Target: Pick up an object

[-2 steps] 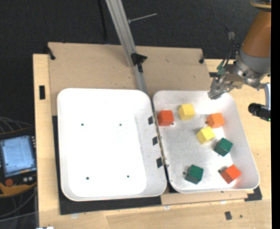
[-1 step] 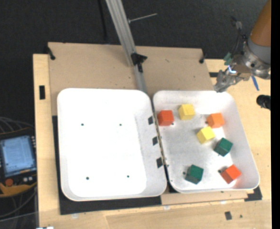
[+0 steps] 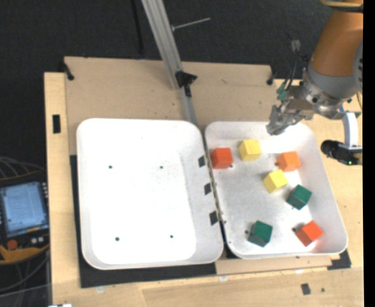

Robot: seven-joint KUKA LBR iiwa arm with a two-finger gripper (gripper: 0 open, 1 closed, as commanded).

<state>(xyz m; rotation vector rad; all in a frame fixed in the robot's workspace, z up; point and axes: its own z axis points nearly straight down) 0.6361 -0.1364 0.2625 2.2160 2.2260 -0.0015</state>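
I hang over the right bin (image 3: 328, 190) at its one o'clock corner, my gripper (image 3: 278, 125) just above the rim. Whether my jaws are apart or together I cannot tell; nothing shows between them.

The blocks all lie in this bin. The yellow block (image 3: 250, 149) is nearest, at about eight o'clock from me. The red block (image 3: 221, 157) sits further out that way, near the bin's left wall. An orange block (image 3: 289, 161) lies at six o'clock from me, with a second yellow (image 3: 275, 181) just below it and a green block (image 3: 299, 197) below that. Another green (image 3: 260, 233) and an orange-red block (image 3: 309, 233) rest near the bottom edge. The left bin (image 3: 143, 190) holds none.

My judgement of the risks: the orange, second yellow and green blocks sit close together, so coming down there I might nudge a neighbour or clamp a corner and let it slip. The red block hugs the wall, which could block one jaw. The near yellow block stands apart and looks safest.
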